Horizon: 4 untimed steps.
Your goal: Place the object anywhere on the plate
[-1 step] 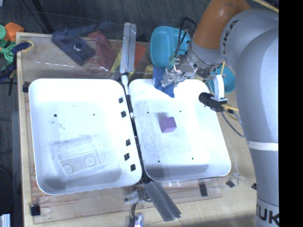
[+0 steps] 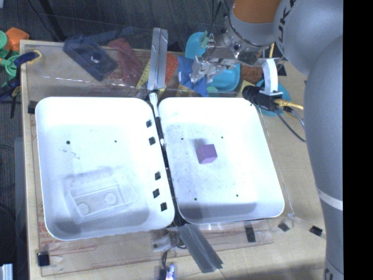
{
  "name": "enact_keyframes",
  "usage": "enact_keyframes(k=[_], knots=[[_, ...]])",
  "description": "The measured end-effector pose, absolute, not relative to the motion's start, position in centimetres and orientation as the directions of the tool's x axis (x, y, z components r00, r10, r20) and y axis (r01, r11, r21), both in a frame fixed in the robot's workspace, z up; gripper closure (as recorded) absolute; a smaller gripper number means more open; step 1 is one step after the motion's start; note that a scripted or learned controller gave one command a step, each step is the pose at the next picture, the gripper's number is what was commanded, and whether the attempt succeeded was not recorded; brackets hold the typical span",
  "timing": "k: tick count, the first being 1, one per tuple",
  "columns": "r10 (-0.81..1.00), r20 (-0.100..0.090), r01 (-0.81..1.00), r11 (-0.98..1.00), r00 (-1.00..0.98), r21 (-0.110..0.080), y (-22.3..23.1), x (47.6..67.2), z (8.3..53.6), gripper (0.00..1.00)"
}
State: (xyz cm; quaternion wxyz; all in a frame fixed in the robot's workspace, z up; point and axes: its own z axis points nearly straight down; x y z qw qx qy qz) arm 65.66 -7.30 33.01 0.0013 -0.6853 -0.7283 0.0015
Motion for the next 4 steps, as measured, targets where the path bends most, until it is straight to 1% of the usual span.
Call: enact_keyframes(k=[1,2,3,4], knots=[[0.998,0.000,0.998,0.068,-0.068,-0.008,1.9,62.9,28.2,1.00],[0.990,-0.001,0.990,0.143,-0.143,-0.005,4.0,65.6,34.5,1.00],[0.960,0.001,0.960,0.281,-0.281,-0.009,10.4,65.5,31.2,1.00],[0.822,0.003,0.822,0.569,-0.569,-0.007,-0.3,62.2,29.1,1.00]])
